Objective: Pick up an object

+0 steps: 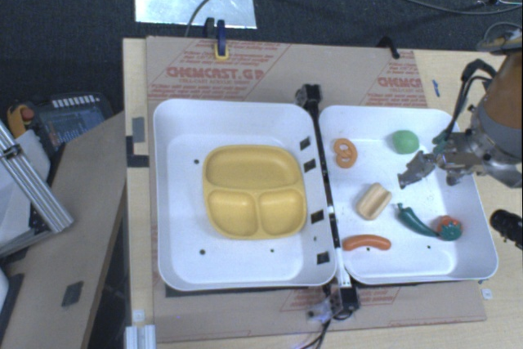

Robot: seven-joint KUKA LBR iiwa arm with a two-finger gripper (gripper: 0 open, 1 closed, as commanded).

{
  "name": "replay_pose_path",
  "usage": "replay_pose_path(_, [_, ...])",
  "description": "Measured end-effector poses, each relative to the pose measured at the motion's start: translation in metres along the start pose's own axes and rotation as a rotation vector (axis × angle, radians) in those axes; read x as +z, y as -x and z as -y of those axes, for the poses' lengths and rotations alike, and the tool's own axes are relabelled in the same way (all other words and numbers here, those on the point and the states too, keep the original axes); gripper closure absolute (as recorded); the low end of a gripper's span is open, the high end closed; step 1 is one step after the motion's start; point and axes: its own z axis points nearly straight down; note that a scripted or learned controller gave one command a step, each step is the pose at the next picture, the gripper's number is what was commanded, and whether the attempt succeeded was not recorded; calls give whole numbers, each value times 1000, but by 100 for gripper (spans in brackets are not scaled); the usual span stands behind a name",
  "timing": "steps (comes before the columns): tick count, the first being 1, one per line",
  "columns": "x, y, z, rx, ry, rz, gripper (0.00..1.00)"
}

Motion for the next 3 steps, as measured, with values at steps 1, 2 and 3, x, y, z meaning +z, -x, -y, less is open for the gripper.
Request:
replay_pose_path(1, [-5,0,-2,-2,11,2,0])
replay_pose_path(2, [39,-1,4,-1,7,0,0])
replay_pose_path(3, [82,1,7,0,6,0,0])
